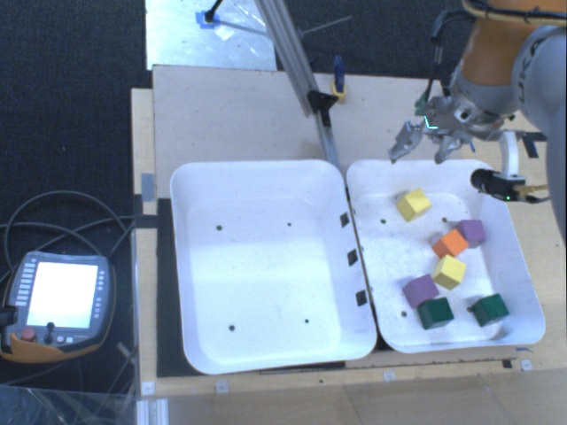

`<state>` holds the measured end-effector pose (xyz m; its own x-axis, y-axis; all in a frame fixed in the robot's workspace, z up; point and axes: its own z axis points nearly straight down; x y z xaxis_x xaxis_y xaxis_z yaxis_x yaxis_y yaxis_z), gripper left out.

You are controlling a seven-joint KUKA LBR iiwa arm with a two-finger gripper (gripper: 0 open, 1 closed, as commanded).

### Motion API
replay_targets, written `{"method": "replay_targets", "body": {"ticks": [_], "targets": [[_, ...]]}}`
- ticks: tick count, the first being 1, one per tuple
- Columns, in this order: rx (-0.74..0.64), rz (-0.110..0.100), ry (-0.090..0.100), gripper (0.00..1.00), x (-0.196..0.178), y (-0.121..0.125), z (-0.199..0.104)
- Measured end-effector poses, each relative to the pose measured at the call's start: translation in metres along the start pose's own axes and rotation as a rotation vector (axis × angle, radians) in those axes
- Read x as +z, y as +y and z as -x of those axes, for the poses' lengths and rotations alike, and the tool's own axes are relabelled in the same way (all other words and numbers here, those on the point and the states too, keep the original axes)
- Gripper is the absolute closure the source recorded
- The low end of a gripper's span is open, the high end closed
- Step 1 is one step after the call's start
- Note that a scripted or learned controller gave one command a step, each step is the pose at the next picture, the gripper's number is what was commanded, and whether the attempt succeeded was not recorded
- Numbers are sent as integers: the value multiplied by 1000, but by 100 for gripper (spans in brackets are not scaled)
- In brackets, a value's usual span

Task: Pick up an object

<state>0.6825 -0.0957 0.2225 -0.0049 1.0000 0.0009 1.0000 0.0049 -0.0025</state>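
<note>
Several small blocks lie in the right bin (530,301): a yellow block (413,204) near the back, an orange block (450,243) touching a small purple block (472,232), a second yellow block (449,272), a larger purple block (420,289), and two dark green blocks (435,312) (489,309) at the front. My gripper (418,154) hangs over the bin's back edge, up and slightly left of the first yellow block. It is open, with nothing between its fingers.
The left bin (257,173) sits beside the right one, joined by black clips along the shared edge. A slanted metal pole (297,56) with a clamp rises behind the bins. A teach pendant (55,304) with cables lies off the bench at the left.
</note>
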Motion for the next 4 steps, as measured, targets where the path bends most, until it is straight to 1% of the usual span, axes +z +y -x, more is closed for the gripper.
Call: {"method": "replay_targets", "body": {"ticks": [1,2,3,4], "targets": [[-1,4,-2,0,-3,1,0],[-1,2,-2,0,38,5,-1],[-1,-1,-1,0,96,4,-10],[0,-5,-4,0,130,4,-7]]}}
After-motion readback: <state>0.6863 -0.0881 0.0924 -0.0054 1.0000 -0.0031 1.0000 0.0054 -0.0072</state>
